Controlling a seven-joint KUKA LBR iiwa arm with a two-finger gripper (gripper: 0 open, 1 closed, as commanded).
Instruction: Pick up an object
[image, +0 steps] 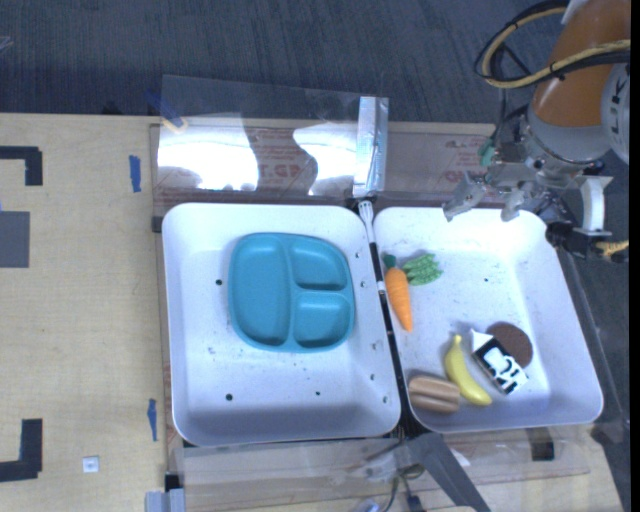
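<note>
The right bin (560, 290) holds a carrot (400, 295) with a green top near its left wall. A yellow banana (464, 373), a hot dog bun (433, 392) and a brown-and-white packaged item (503, 355) lie near its front. My gripper (490, 198) hangs above the bin's back edge, fingers spread open with nothing between them. It is well away from all the objects.
The left bin (200, 330) holds a blue divided plate (292, 291). A clear plastic panel (270, 145) stands behind the bins. A wooden bench surface (75, 300) lies to the left.
</note>
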